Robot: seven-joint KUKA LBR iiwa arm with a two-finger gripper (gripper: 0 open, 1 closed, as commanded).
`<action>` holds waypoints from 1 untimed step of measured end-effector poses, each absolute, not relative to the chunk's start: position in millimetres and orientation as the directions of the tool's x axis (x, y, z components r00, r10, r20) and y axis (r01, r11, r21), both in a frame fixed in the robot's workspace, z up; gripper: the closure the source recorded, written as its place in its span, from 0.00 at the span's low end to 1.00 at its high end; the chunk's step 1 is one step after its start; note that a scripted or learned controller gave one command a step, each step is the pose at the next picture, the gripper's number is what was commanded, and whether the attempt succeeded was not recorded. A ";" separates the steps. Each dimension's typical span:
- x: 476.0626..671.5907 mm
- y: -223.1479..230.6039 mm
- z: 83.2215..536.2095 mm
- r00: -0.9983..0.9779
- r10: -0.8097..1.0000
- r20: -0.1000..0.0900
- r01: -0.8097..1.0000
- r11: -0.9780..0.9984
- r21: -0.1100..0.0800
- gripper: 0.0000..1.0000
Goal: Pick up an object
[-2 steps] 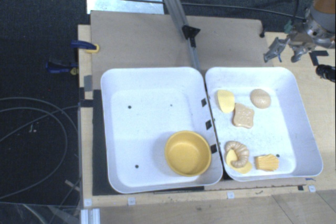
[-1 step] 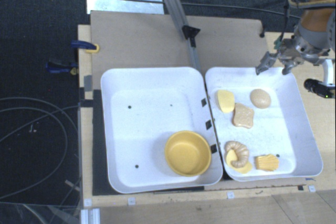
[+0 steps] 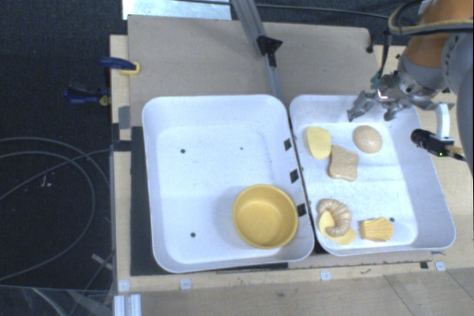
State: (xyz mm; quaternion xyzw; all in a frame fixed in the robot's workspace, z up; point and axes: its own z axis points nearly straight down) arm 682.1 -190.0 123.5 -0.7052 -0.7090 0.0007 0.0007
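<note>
Food pieces [image 3: 344,163] fill right bin [image 3: 426,192]; bowl [image 3: 265,215] in left bin [image 3: 178,159]; hand [image 3: 375,109] fingers apart

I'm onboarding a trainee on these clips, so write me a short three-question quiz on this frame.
1. True or false: the yellow bowl sits in the right bin.
2. Which item lies nearest the gripper? A) beige round piece B) ridged yellow piece C) curled pastry
3. Fill in: the tan bread slice lies just below the yellow ____.

Key: 1 false, left bin; 2 A; 3 wedge.
</note>
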 end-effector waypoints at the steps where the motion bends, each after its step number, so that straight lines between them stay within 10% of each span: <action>1: 682.8 -189.4 89.9 -0.007 1.000 -0.001 1.000 0.007 0.001 0.00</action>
